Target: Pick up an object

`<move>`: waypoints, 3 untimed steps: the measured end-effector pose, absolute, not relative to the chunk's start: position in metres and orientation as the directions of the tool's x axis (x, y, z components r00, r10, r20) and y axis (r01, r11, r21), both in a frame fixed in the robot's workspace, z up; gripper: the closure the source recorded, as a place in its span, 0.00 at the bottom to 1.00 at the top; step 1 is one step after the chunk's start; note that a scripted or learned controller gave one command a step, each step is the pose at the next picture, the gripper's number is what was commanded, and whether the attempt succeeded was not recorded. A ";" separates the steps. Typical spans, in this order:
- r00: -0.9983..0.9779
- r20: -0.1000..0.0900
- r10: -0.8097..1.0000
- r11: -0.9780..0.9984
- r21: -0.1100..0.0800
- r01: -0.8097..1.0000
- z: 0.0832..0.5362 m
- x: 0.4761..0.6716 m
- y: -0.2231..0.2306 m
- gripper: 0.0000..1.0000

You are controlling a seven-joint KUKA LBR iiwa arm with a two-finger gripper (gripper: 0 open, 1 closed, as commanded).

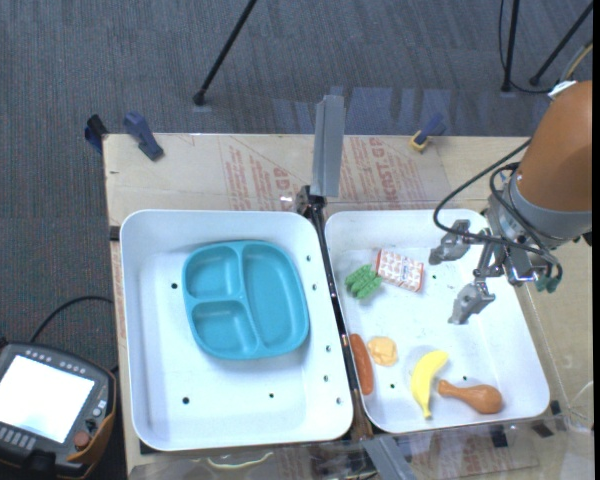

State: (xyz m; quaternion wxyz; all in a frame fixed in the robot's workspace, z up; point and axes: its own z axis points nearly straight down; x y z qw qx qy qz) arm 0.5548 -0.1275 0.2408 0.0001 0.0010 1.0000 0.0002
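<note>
- White, shallow, side by side on the brown worktop (pixel 240 168): left bin (pixel 150 408) and right bin (pixel 525 353); grey upright post (pixel 328 153) rising just behind the seam between them
- Blue divided plate (pixel 246 299) lying flat in the left bin, a little above its centre; three compartments visible, all bare
- Grey arm with orange band (pixel 565 153) reaching in from the right, over the right bin's far right corner; black cables looping beside it
- Metal gripper (pixel 462 280) hanging over the upper right part of the right bin; fingers spread apart, one near the bin's back wall, the other lower and nearer the centre; nothing between them; released
- Green leafy toy (pixel 363 281) near the right bin's left wall; red-and-white packet (pixel 399 269) just beside it on the right, tilted
- Orange-red sausage (pixel 362 363) lying along the right bin's left wall, lower down; small pale orange lump (pixel 382 350) just beside it
- Yellow banana (pixel 426 379) near the front of the right bin; brown drumstick (pixel 470 395) just right of it, thick end toward the right
- Every object in the right bin well apart from the gripper; banana and drumstick nearest, below it
- Dark carpet beyond the worktop; tripod legs (pixel 230 38) at the top; handheld pendant with lit screen (pixel 42 400) at the lower left
</note>
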 end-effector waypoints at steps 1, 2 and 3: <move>-1.000 0.009 -0.003 1.000 0.003 -0.003 0.163 0.548 -0.128 0.00; -1.000 0.000 -0.005 1.000 0.001 -0.005 0.167 0.550 -0.128 0.00; -0.886 0.005 0.463 0.886 -0.001 0.463 0.090 0.588 -0.092 0.00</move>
